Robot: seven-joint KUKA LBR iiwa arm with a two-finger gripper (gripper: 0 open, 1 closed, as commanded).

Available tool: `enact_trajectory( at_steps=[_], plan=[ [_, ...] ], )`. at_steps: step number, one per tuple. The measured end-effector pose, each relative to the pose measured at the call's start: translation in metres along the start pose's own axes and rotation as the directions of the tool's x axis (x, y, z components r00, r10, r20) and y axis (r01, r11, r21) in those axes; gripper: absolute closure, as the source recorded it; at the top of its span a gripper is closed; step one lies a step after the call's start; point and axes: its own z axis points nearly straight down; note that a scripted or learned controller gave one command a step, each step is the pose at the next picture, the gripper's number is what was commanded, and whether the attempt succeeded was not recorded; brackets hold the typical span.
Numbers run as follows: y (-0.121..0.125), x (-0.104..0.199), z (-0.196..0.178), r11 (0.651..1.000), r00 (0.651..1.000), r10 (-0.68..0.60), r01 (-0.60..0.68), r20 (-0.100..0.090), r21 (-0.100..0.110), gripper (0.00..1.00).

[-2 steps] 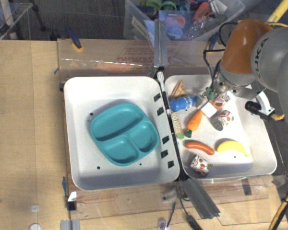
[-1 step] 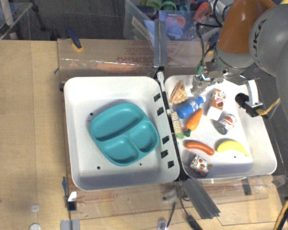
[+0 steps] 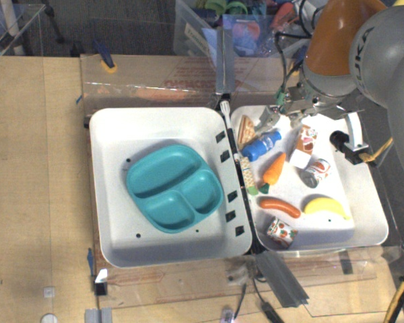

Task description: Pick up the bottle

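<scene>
- My gripper point(image 3: 275, 115) hangs over the far side of the right bin point(image 3: 367, 210), just above the blue bottle point(image 3: 260, 145); I cannot tell its state.
- The bottle lies on its side near the bin's left wall, apart from my tool.
- A carrot point(image 3: 274, 169) lies just beside it.
- The left bin point(image 3: 111, 237) holds a teal divided plate point(image 3: 173, 188).
</scene>
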Motion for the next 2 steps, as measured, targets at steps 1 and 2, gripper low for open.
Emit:
enact_trajectory(
  at_steps=[1, 2],
  plan=[
    [-0.0008, -0.0409, 0.0735, 0.997, 0.997, -0.076, 0.076, 0.005, -0.025, 0.00],
    [0.0019, -0.0401, 0.0792, 0.999, 1.000, -0.013, 0.013, -0.001, -0.030, 0.00]
  ],
)
